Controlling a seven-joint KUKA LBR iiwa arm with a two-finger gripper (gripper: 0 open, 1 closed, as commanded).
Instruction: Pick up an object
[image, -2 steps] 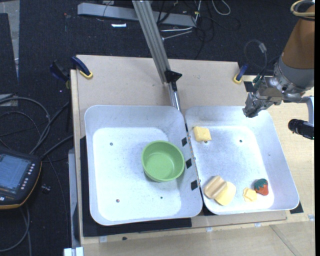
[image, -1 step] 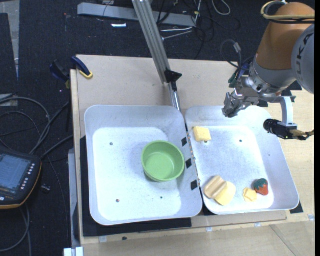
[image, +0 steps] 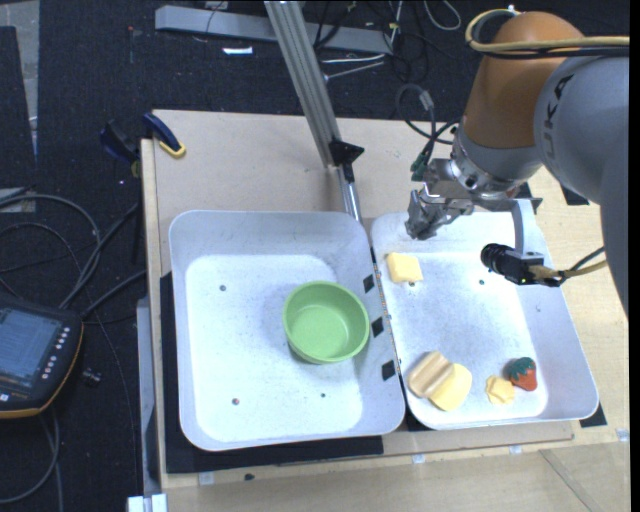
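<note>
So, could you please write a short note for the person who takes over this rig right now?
Gripper: hangs over the far left corner of the right bin, just above the pale yellow block. Nothing can be seen between its fingers.
Right bin also has a larger yellow piece, a small yellow piece and a red and green toy, all near the front edge.
Left bin has a green bowl.
Done: nothing picked up yet.
Left: lower onto one object, probably the pale yellow block as it is closest, grasp it and lift.
</note>
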